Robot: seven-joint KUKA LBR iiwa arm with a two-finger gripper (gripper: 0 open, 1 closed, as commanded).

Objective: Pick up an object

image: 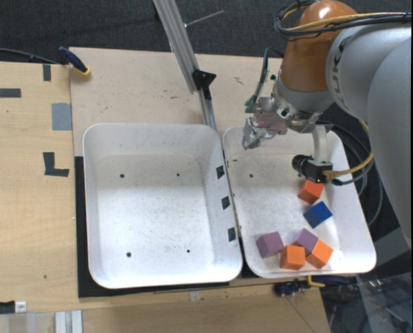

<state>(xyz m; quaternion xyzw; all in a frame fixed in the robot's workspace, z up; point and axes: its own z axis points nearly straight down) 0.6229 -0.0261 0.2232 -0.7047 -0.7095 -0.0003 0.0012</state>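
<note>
While the arm (359, 54) reaches in from the right, its gripper (253, 139) hangs over the far left corner of the right bin (244, 186), close to the rim it shares with the left bin (95, 207). The fingers are blurred and small against the white floor, so I cannot tell if they are apart or together. Nothing shows between them.

All the blocks lie in the right bin, well apart from the gripper. An orange block (310, 191) sits by the right wall, and a blue block (318, 214) lies just beside it, nearer the camera. Along the near wall a cluster gathers: a purple block (269, 243) on the left, a second purple block (306, 239) to its right, an orange cube (293, 257) between and in front of them, and another orange piece (321, 254) touching the second purple block on its right.

Both bins rest on a wooden bench (26, 186). A metal rail (182, 44) slants down from the top toward the seam between the bins. Grey tape marks (62, 116) sit on the bench at left, and a blue and yellow clip (74, 60) lies near its far edge.
</note>
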